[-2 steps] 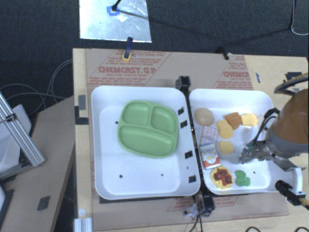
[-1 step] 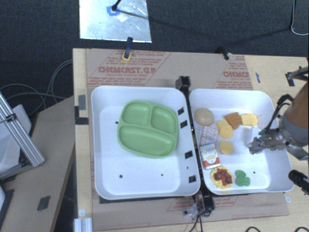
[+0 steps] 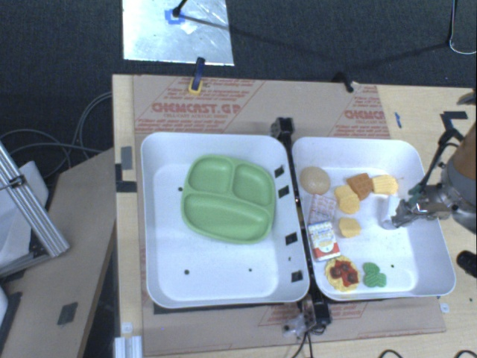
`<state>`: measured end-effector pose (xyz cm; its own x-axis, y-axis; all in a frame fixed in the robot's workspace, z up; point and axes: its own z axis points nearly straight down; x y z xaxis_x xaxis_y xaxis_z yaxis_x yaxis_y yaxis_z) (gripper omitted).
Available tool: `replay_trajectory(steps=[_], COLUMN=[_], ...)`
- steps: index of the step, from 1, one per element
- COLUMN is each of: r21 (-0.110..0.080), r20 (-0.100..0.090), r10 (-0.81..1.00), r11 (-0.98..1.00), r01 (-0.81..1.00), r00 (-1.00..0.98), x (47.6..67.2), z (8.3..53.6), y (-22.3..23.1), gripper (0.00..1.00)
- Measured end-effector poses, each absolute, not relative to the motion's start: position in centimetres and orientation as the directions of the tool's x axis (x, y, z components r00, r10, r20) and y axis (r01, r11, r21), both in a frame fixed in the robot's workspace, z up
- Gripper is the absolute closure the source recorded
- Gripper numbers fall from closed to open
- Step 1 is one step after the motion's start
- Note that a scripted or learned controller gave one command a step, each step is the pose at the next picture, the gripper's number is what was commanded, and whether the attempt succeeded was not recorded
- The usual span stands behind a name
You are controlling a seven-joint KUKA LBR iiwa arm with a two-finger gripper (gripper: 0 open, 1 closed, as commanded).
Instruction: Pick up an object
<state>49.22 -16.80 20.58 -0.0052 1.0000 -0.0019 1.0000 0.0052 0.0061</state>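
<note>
Two white bins sit side by side on the counter (image 3: pixel 246 95); the left bin (image 3: pixel 160 222) holds a green divided plate (image 3: pixel 227 198). The right bin (image 3: pixel 432 267) holds toy food: bun (image 3: pixel 314 179), crackers (image 3: pixel 359 185), yellow pieces (image 3: pixel 346 198), carton (image 3: pixel 323 239), pizza (image 3: pixel 342 273), greens (image 3: pixel 373 276). The gripper (image 3: pixel 399 218) hovers low at the bin's right, clear of them; whether its fingers are apart cannot be told.

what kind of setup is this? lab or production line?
Looks like a lab grasping bench, not a line: two shallow white bins taped onto cardboard sheeting, toy food pieces such as a mini pizza beside a green divided plate, loose cables, and the arm's tool reaching in.
</note>
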Motion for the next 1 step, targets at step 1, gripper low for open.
replay_trajectory(steps=[1], r21=[0.005], r20=[-0.002], r10=[1.0], r11=[0.005], r01=[1.0], r00=[-0.005], x=[49.37], z=[22.55], y=[-16.82], gripper=[1.0])
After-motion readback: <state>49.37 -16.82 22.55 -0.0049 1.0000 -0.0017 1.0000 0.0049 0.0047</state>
